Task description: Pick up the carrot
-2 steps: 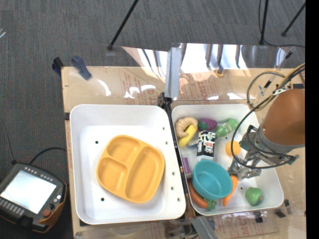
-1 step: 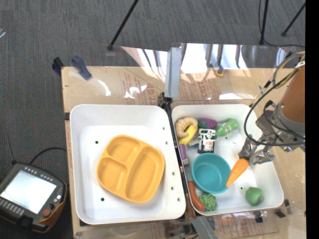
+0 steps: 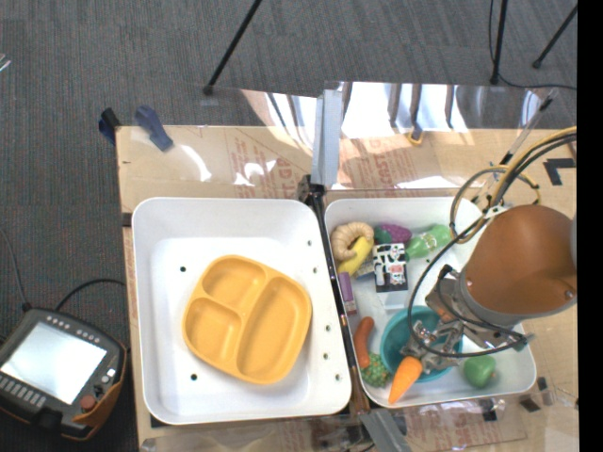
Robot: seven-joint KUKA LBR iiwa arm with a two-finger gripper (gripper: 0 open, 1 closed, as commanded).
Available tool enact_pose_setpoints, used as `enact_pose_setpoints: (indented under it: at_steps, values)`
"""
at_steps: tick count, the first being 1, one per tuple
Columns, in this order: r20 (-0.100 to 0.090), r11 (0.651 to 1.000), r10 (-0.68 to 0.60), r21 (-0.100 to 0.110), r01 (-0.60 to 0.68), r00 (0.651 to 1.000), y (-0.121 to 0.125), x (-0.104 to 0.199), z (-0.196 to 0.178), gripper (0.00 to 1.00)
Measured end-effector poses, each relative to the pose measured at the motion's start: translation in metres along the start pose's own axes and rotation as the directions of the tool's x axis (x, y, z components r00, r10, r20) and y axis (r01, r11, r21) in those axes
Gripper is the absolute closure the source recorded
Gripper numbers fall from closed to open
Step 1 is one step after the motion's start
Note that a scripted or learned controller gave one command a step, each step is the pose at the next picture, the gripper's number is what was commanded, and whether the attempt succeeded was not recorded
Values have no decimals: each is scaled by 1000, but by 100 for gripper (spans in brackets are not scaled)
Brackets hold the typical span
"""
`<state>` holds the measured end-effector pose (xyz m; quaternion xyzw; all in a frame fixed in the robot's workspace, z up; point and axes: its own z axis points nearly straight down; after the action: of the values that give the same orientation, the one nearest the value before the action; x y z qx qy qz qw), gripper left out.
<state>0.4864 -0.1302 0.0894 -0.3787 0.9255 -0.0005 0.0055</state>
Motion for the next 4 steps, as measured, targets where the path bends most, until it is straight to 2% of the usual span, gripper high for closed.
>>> enact_pose_setpoints:
  at_steps: [1,2,3,4]
  values:
    - [-1,966,-259,0,259,966,15,-29,-31,100]
    - [-3,952,-306,-6,306,952,85,-72,-99,100]
    - [-2,857,-515,-11,515,857,113,-98,-97,100]
    - [1,858,-513,-13,513,858,115,-100,-105,100]
